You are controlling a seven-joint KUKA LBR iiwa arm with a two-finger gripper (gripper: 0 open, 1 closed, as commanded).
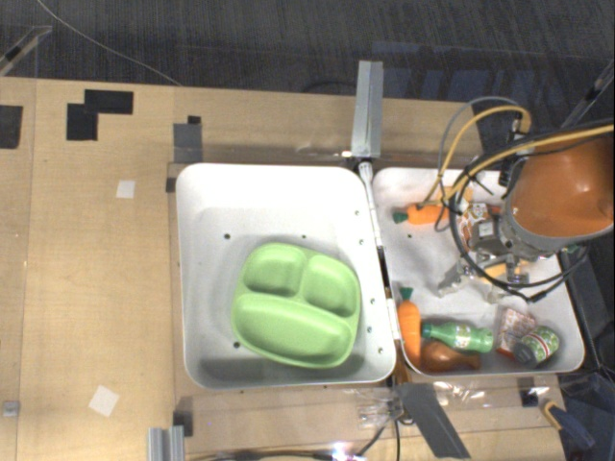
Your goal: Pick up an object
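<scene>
My gripper (485, 281) hangs over the middle of the right bin (573, 349), below the orange wrist band. Its fingers stand apart, open, with bare bin floor between them. A small carrot (420, 216) lies just beyond it toward the bin's far left. Along the near wall lie a larger carrot (409, 323), a green bottle (459, 335), a brown rounded piece (444, 356) and a small can (530, 342) with a crinkled wrapper. All of these lie apart from the fingers.
A green divided plate (296, 303) sits in the left bin (207, 219). Yellow and black cables (471, 152) loop above the wrist over the right bin's far side. A metal post (366, 109) stands behind the wall between the bins.
</scene>
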